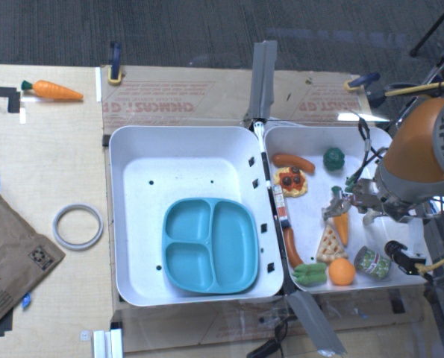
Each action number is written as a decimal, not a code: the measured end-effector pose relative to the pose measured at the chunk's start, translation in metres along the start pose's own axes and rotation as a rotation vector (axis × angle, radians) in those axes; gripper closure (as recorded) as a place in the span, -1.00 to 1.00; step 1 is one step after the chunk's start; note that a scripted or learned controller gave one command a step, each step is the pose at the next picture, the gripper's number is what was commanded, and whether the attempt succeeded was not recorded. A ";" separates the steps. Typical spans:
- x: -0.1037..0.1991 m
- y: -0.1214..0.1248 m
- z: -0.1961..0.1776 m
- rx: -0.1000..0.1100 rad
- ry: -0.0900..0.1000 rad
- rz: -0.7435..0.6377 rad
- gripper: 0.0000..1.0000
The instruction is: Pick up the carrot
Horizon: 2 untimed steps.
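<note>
Down at the near edge of the right-hand white plastic bin (315,136) we see a crowded row: a green pea pod toy (309,274), a round orange fruit (342,272) and a small green-labelled can (372,263). Just above them lies a tan waffle-patterned wedge (328,243), and touching its upper edge is our target, the small orange carrot (342,227), pointing down-frame. The metal two-finger gripper (338,203) sits right over the carrot's top end; whether its fingers are parted or closed on anything, we cannot tell from here.

The trouble we expect: the carrot is tapered and slick, so a pinch near the top could squeeze it out sideways. With the wedge touching it, the fingers may catch that instead, or drag both.

Farther up sit a small pizza slice toy (292,182), a red sausage (293,162) and a dark green broccoli floret (333,158). In the left bin rests a turquoise divided plate (210,245). At far upper left a second orange carrot (51,90) lies on the bench, well out of play.
</note>
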State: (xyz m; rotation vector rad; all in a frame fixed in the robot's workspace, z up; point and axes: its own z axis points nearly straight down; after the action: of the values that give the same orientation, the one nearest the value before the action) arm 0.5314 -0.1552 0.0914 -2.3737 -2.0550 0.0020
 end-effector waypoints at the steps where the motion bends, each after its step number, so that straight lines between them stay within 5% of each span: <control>1: 0.018 0.049 -0.062 -0.002 -0.001 -0.105 -1.00; 2: 0.022 0.018 0.000 0.001 0.000 -0.269 -1.00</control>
State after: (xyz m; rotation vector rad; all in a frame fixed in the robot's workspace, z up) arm 0.5524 -0.1362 0.0911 -2.0761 -2.3545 0.0026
